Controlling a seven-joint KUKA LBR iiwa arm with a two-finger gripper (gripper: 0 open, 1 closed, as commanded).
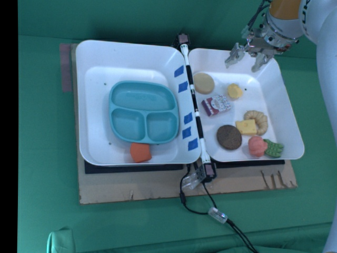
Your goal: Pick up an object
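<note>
My gripper point(245, 61) hangs open above the far edge of the right bin point(287, 109), with nothing between its fingers. Below it in that bin lie a tan round cracker point(203, 83), a small yellow piece point(235, 91), a red and white packet point(216, 105), a dark brown cookie point(229, 137), a yellow cheese block point(246, 126) resting on a beige ring point(259, 118), and a pink-orange fruit point(257, 146) next to a green toy point(274, 148).
The left bin point(95, 73) holds a teal divided plate point(142, 112) and an orange piece point(140, 152) at its near edge. A striped rod with blue tape point(192, 109) runs between the bins. A cable point(210, 210) trails off the cardboard base in front.
</note>
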